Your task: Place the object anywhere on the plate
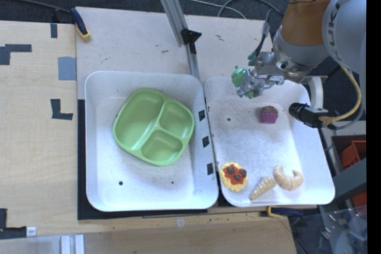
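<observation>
Your worktop (137, 47) is pale wood, with two shallow white bins side by side on it. The left bin (101, 128) carries a green plate (154, 126) with three compartments, sitting a little tilted near the bin's middle. The right bin (309, 151) holds the loose pieces: a small purple cupcake (268, 114) toward its far half, a round yellow tart with red berries (234, 176) at the near left corner, and just beside that a cone (262, 188) lying next to a croissant (288, 178).

You'll see the arm (315, 9) (grey, with the orange band) reaching in from the right, its pincer (249, 85) hanging over the far left corner of the right bin. A small green object (240, 77) sits right at the pincer's tip, well apart from the plate. You cannot tell from this angle how far the pincer is open, or whether it truly has that green object.
</observation>
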Robot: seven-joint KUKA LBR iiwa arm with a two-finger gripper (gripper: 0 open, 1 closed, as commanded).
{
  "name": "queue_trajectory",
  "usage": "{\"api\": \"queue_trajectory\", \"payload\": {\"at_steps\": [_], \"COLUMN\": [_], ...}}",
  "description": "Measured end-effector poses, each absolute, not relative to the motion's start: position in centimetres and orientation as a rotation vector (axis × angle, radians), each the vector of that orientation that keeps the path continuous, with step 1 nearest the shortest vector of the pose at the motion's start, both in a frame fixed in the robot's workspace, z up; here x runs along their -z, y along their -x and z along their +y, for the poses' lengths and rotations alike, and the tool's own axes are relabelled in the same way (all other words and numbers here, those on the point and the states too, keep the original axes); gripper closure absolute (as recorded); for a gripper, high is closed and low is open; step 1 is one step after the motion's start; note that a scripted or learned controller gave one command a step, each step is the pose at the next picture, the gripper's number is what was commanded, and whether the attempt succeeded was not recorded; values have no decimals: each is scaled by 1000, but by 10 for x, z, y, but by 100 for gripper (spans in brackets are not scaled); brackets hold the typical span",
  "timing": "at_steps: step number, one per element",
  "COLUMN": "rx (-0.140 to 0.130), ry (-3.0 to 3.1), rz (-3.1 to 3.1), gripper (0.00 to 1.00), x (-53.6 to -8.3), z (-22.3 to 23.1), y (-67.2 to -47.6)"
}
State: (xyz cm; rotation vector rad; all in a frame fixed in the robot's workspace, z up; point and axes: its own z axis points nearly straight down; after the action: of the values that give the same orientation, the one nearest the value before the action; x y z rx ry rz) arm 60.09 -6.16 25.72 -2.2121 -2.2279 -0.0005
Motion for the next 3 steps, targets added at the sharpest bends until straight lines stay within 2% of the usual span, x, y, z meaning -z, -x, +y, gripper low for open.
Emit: {"api": "queue_trajectory", "payload": {"at_steps": [1,3], "rx": [-4,0], "ry": [2214,2211], "rz": [-2226,-2228], "gripper": [100,100], "x": [-242,-237], "z": [-17,90], "y": [-608,-605]}}
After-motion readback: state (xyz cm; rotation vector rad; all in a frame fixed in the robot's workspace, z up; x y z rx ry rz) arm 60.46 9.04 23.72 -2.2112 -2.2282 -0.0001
